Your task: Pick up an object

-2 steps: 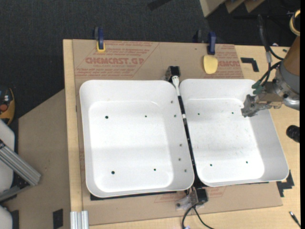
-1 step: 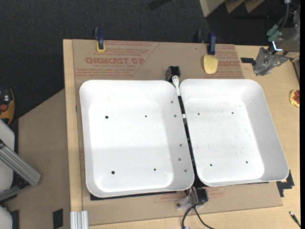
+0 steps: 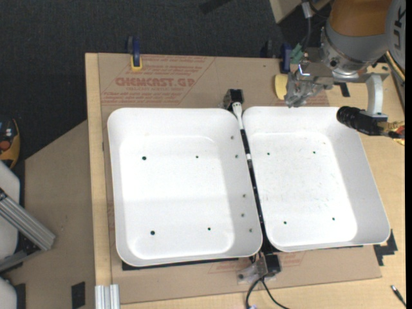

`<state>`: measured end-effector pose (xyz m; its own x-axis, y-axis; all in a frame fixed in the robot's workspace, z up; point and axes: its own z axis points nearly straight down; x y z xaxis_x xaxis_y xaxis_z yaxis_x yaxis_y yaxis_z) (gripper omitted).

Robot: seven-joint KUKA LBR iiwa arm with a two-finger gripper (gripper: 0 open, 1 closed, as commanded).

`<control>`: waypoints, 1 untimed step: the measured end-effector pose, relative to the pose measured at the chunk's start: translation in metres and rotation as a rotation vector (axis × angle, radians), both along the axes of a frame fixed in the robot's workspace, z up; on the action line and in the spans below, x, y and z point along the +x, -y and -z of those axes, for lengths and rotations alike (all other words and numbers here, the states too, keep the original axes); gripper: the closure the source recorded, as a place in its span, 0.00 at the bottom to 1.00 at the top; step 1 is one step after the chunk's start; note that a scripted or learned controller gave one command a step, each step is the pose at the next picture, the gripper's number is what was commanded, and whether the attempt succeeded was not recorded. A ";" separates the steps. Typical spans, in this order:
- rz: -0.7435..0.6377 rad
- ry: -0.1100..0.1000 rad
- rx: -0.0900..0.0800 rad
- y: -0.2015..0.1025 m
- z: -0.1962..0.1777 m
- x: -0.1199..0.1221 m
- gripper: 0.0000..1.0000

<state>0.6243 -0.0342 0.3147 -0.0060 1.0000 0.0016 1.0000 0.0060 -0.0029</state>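
- Nearest the camera: black clip and cable (image 3: 265, 268) at the front edge between the two bins.
- Left white bin (image 3: 129, 134) and right white bin (image 3: 360, 172) side by side on the brown surface (image 3: 174, 76).
- Jaws (image 3: 297, 95) hovering beyond the right bin's far rim, near a small yellow object (image 3: 280, 85) on the surface.
- Open or closed: cannot tell.
- Nothing seen held.

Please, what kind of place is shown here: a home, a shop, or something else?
Probably a robotics lab or test bench. Two shallow white bins sit on a clamped board, a grey-and-orange robot arm hangs over the far edge, and cables run below.
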 end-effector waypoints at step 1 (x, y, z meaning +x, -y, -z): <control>-0.003 -0.003 0.001 -0.110 0.069 0.018 1.00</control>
